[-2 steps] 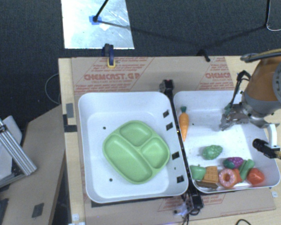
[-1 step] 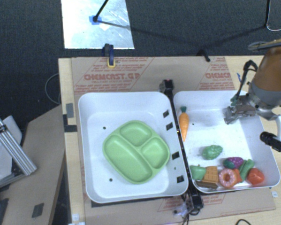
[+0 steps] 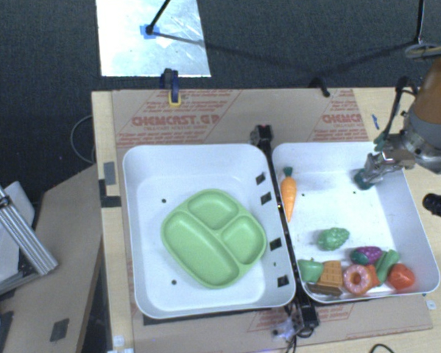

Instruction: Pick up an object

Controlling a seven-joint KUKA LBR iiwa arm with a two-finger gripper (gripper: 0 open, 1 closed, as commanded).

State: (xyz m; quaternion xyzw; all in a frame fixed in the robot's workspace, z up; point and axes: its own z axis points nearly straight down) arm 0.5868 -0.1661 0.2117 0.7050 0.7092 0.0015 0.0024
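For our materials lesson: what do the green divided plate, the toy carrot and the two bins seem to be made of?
Green divided plate: probably moulded plastic, matte pale green, with smooth rounded compartments.
Toy carrot: likely plastic, uniform bright orange with a green top; too small to be sure.
Left bin and right bin: seemingly thin white plastic, faintly glossy, with rounded corners.

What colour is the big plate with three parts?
Light green: the plate shows best in the camera view.

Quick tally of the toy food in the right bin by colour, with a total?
Orange: 1, carrot
Green: 3, broccoli, one at the waffle's left, one beside the tomato
Purple: 1
Tan: 1, waffle
Pink: 1, donut
Red: 1, tomato
Total: 8
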